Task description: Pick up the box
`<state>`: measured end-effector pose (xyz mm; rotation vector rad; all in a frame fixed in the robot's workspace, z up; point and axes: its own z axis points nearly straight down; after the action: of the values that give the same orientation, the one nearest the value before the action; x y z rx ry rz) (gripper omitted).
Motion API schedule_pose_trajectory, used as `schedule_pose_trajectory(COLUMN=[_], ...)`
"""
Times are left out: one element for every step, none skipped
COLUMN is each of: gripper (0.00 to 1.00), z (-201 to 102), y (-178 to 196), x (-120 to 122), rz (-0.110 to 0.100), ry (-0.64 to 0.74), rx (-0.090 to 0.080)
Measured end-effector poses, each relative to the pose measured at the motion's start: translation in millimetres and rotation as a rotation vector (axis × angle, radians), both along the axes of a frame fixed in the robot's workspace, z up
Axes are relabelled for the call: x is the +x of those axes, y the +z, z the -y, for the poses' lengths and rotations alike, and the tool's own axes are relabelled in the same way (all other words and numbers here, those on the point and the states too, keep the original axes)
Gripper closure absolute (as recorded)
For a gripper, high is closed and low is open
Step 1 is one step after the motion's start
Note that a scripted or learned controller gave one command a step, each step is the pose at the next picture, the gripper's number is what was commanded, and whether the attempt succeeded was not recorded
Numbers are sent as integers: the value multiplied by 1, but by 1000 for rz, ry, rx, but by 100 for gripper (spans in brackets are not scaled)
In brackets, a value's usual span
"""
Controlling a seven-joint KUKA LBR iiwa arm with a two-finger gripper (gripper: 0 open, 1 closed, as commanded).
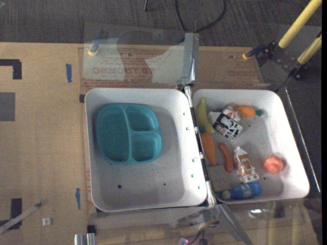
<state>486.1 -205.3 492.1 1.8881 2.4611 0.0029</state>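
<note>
Tan bench (pixel 41 137) under two side-by-side white bins (pixel 102 188), (pixel 291 137).

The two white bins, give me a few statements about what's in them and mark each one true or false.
1. The teal divided plastic plate lies in the left white bin. True.
2. The yellow toy banana lies in the left bin. False: it lies in the right white bin, along its left wall.
3. The blue plastic bottle lies near the right bin's front edge. True.
4. The small white and orange carton box sits on the teal plate. False: it lies in the right bin, between the red-orange toy sausage and the round orange-pink toy.
5. The orange toy carrot lies near the right bin's back edge. True.
</note>
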Motion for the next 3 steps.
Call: schedule_pose_trajectory(gripper=[0,100,0], z=[0,0,0], y=[0,11,11], x=[0,1,1], rz=[0,6,6], ry=[0,1,2], rx=[0,-4,-4])
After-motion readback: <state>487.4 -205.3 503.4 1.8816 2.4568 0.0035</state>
